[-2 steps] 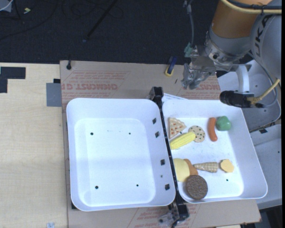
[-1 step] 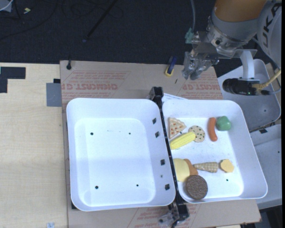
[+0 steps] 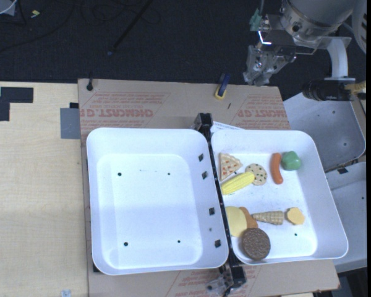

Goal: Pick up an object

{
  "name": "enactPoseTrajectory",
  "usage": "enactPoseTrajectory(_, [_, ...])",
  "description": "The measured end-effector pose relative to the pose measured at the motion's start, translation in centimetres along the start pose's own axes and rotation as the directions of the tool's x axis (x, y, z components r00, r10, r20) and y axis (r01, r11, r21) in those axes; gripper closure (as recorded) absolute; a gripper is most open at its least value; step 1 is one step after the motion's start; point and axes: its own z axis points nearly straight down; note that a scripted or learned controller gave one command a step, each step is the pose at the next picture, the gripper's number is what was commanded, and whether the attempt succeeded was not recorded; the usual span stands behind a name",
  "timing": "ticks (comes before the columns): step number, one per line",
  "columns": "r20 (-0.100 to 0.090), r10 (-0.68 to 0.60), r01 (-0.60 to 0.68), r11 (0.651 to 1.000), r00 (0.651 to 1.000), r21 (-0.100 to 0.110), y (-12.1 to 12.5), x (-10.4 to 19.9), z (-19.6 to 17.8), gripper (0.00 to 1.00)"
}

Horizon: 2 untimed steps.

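Camera view: looking down at a slant on a desk (image 3: 31, 184) of pale wood with a cardboard sheet (image 3: 161, 104) under two white bins.
Left bin (image 3: 105, 203): shallow, white, with small dark holes in its floor; it sits edge to edge with the other bin along a black clip strip.
Right bin (image 3: 324, 228): holds all the toy food.
Waffle wedge (image 3: 229, 164): near the dividing edge, upper part of the right bin.
Corn cob (image 3: 237, 182): just below the wedge, lying at a slant, its right end touching the speckled cookie (image 3: 256, 173).
Yellow piece (image 3: 235, 220): by the dividing edge lower down, with an orange piece (image 3: 248, 217) against it.
Chocolate cookie (image 3: 256, 243): round, dark, at the near edge of the right bin, just below the orange piece.
Cone (image 3: 269, 217): lying on its side, pointing left, close to a yellow slice (image 3: 295, 216).
Sausage (image 3: 276, 167): upright red shape, beside a green ball (image 3: 290, 160) near the far right.
Tool (image 3: 264, 67): high above the far edge of the cardboard, well apart from the bins and the food, under the grey wrist; nothing is between its fingers, and I cannot tell whether they are spread or closed.
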Motion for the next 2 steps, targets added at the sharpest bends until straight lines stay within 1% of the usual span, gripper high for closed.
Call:
enactPoseTrajectory(1, [0.001,0.003,-0.003,1.000,1.000,0.003,0.0,-2.2,-3.9,1.00])
enactPoseTrajectory(2, [0.002,0.006,-0.006,1.000,1.000,0.010,-0.8,-7.5,-1.3,1.00])
